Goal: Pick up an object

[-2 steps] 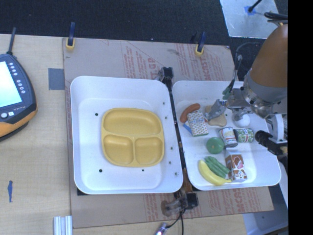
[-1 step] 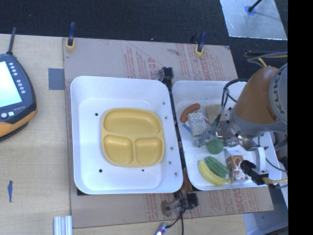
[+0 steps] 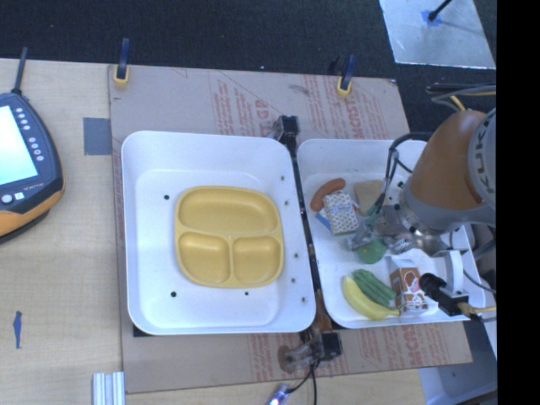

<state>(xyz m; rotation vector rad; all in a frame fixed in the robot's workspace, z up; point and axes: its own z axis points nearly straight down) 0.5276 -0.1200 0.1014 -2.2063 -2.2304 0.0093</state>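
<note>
A single fixed camera looks down at a slant from well above the bench, taking in both bins, with the arm seemingly cropped at right

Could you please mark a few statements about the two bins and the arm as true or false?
1. The yellow divided plate lies in the left bin. True.
2. The banana sits on the plate. False: it lies in the right bin, near its front edge.
3. The arm reaches over the left bin. False: it hangs over the right bin.
4. A red sausage lies toward the back of the right bin. True.
5. The small carton lies to the right of the banana. True.
</note>
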